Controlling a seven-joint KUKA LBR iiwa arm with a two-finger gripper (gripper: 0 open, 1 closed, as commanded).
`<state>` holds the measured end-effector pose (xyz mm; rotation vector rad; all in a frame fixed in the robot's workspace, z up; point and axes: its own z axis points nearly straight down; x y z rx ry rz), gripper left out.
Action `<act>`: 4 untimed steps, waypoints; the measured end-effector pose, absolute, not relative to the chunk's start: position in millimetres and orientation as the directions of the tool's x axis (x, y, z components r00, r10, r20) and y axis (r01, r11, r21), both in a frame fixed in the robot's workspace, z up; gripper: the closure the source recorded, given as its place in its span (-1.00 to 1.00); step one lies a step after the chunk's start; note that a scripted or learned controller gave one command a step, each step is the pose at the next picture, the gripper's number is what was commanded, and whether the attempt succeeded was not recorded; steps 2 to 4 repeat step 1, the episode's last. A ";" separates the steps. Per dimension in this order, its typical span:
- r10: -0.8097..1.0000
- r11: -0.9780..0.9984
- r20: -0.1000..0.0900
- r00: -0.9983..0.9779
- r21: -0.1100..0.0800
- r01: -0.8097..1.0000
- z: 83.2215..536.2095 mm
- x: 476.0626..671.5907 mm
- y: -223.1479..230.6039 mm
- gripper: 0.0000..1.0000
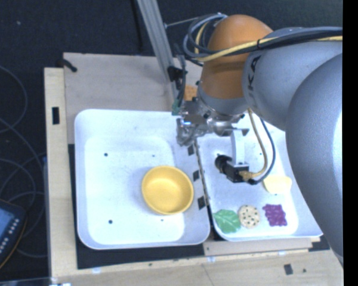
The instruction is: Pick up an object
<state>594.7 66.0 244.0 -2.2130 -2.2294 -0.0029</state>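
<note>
**Claw poised at the seam between the two bins**

We see the claw (187, 133) low over the line where the two white bins meet, near their far end. Its tip is small and partly lost against the dark strip of the divider, so we cannot tell how far open it is, nor whether it has hold of anything. Nothing shows clearly in its grasp.

Behind the claw rises the arm (298, 94), grey and bulky, with its orange band (232, 58) just above the wrist; it reaches in from the right and covers the far part of the right bin (292, 228).

As for things to pick, nearest the claw is a yellow bowl (167, 189), standing upright with its mouth up in the left bin (107, 159), toward that bin's near right corner and well apart from the claw. In the right bin a pale yellow piece (277, 184) lies by the arm's edge. Along that bin's near side three small things lie in a row, close together: a green leaf-shaped piece (227, 220), a round speckled cookie (248, 215) and a purple bunch of grapes (275, 214).

Both bins rest on the pale bench (125, 76).
</note>
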 end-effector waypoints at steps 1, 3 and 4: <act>1.000 0.004 0.000 -0.004 0.000 1.000 244.0 594.7 62.9 -1.00; 1.000 0.004 0.000 -0.004 0.000 1.000 244.0 594.7 62.9 -1.00; 1.000 0.004 0.000 -0.004 0.000 1.000 244.0 594.7 62.9 -1.00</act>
